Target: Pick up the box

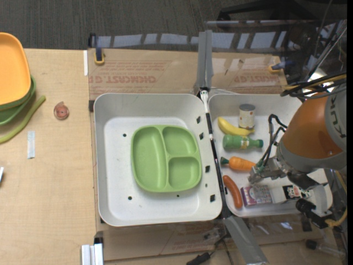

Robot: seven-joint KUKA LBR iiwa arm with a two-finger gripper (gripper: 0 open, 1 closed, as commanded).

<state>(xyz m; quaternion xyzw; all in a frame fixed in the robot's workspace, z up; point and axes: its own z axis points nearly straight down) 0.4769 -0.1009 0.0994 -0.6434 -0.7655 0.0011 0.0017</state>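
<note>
The box, a small flat pack with a pink-and-white face, is seen lying at the near edge of the right bin, and the gripper is poised just above its upper edge. Whether the gripper is open or closed cannot be told; it is lost in a dark tangle of metal and cable under the orange band of the arm.

Trouble is easily pictured here. The box lies flat and low, so it could be skated over or merely nudged if the descent is stopped short. A red sausage-shaped toy is pressed close along the box's left side, and a toy carrot is parked just beyond the gripper; either could be caught instead of the box, or dragged along with it. The bin's near wall is right beside the box too, and the pack could be jammed against it and tipped up on edge.

Plenty is hidden. The right end of the box is partly masked by the wrist and by dark fittings, so its full outline cannot be traced. The print on its face cannot be read. The right-hand reach of the bin is covered by the arm, and whatever lies beneath it cannot be judged.
</note>
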